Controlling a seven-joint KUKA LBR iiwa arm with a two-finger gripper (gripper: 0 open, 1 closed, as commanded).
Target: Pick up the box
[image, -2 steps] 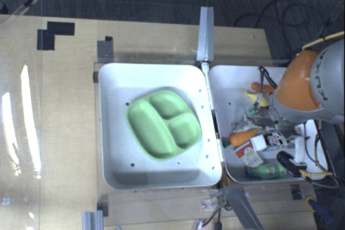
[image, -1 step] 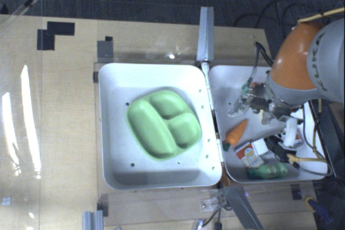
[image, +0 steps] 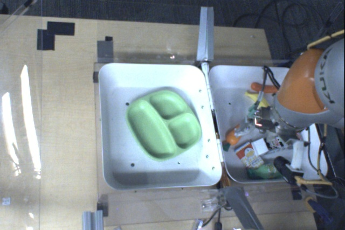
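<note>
The wooden bench [image: 59, 132] carries two shallow white bins side by side, with a metal post [image: 205, 35] rising at the seam between them on the far edge. The left bin [image: 116, 169] is the bigger sight: in its middle lies a green three-part dish [image: 163, 124], turned at a slant, its two smaller wells toward the far right and its one long well toward the near left. The right bin [image: 226, 89] is partly covered by the arm [image: 318, 83], which comes in from the right, its orange band bulging over the bin's far right part and its grey wrist bending down and to the left into the clutter. The gripper [image: 262, 122] sits low over the middle of that bin, among wires and small metal parts; how far its fingers stand apart, and whether anything is between them, cannot be told from here. Just beside it, toward the near edge, lies the box [image: 249, 155], a small white and red carton, its long side running slantwise from near left to far right, with a white panel at its far right end next to the wrist. An orange piece [image: 232, 138] lies just left of the box, a green packet [image: 262, 172] lies against the near wall below it, and a yellow and an orange-red item [image: 257, 87] lie by the far side, partly hidden by the arm.
</note>
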